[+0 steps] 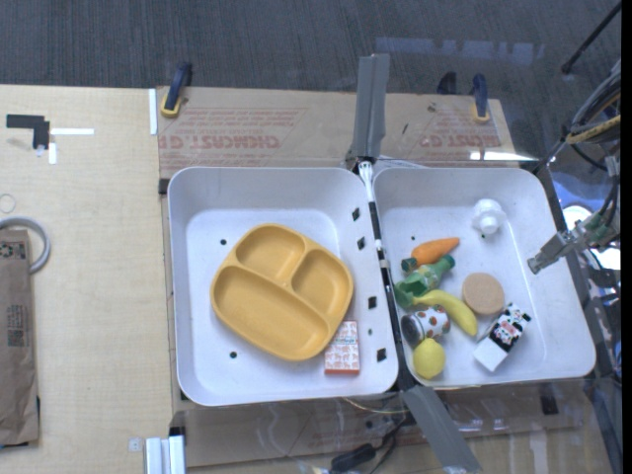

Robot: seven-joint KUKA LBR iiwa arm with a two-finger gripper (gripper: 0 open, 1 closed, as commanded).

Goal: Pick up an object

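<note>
The right bin [538,196] holds several small objects: an orange carrot [434,251], a green toy [425,280], a yellow banana [451,310], a lemon [429,358], a round tan disc [483,293], a black-and-white cow-print carton [502,338] and a small white object [486,217]. In the left bin [197,205] lie a yellow divided plate [282,291] and a small red-and-white box [343,349]. My gripper [545,257] shows as a grey piece over the right bin's right rim, apart from all the objects.
A spotted little can [426,325] lies between the banana and the lemon. Blue clamps [178,87] hold cardboard behind the bins. A brown paper bag [15,334] lies on the wooden bench at the far left. Cables and frame parts crowd the right edge.
</note>
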